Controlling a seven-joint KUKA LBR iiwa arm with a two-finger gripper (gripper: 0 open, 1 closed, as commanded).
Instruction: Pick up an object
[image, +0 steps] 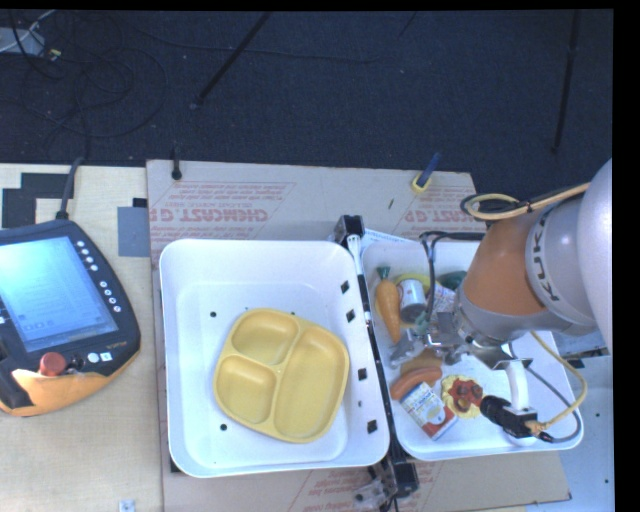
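Nearest: small carton, light and crushable; take it across its flat sides.
Left bin: a yellow divided plate, stiff, slick.
Right bin: carrot, tin can, sausage, pizza slice, all small, light toys, crowded together.
Tool: low among them; grip state cannot be told.

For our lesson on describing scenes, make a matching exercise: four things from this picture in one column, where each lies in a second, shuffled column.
Things:
1. yellow divided plate
2. carrot
3. handheld screen unit
4. small tin can

Places:
A. on the bench, beside the bins
B. in the left-hand bin of the view
C. right-hand bin, against its dividing wall
D. right-hand bin, just right of the carrot

Pairs: 1-B, 2-C, 3-A, 4-D
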